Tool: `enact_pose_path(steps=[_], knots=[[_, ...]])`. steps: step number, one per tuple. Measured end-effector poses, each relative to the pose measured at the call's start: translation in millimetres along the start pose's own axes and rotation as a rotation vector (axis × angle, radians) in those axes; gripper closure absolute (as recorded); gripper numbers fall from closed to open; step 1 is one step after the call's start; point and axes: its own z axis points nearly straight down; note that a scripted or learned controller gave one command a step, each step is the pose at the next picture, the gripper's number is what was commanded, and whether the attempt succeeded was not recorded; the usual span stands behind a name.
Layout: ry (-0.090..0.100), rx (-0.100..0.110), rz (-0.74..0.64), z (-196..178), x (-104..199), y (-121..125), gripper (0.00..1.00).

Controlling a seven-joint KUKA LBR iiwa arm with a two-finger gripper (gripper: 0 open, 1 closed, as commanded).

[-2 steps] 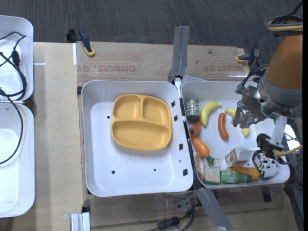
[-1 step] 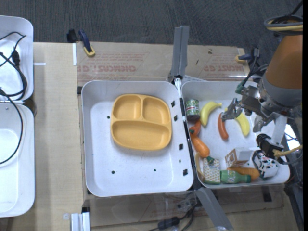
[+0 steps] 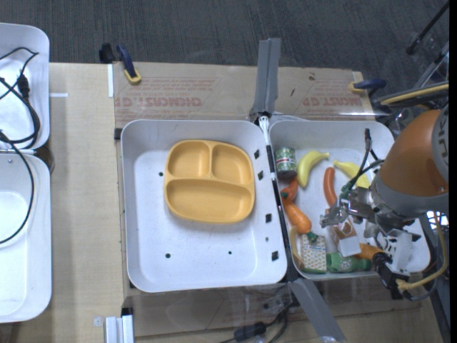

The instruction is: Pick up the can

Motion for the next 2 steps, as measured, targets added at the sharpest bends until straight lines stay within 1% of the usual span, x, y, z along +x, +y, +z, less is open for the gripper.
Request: enact_pose_path(steps=[1, 2], knots=[[0.005, 0.004, 0.309, 39.6, -39.7, 11.9, 0.00], [0.003, 0.001, 0.312, 32.0, -41.6, 14.5, 1.00]])
